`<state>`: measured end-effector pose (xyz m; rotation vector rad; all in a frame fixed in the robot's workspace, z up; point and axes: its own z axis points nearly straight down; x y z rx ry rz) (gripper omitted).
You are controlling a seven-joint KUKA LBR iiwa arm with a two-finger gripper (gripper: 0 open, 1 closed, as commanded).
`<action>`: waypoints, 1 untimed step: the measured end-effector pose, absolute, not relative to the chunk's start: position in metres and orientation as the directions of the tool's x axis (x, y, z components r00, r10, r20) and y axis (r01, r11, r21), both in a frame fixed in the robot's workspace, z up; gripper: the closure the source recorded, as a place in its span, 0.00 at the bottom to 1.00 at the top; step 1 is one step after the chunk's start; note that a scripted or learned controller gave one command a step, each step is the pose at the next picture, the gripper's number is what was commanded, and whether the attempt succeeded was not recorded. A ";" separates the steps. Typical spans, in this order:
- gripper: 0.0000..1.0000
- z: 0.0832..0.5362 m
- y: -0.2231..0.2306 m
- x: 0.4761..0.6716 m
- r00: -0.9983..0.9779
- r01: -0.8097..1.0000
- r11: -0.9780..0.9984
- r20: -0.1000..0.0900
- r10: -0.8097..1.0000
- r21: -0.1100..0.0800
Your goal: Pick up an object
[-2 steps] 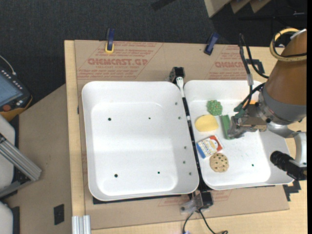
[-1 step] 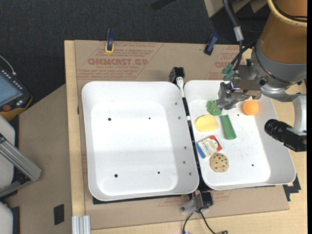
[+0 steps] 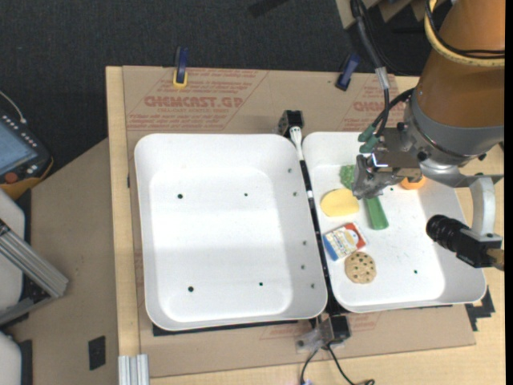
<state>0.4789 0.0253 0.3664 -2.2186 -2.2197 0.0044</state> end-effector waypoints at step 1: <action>1.00 0.332 0.009 0.479 0.002 1.000 -0.002 0.000 1.000 -0.005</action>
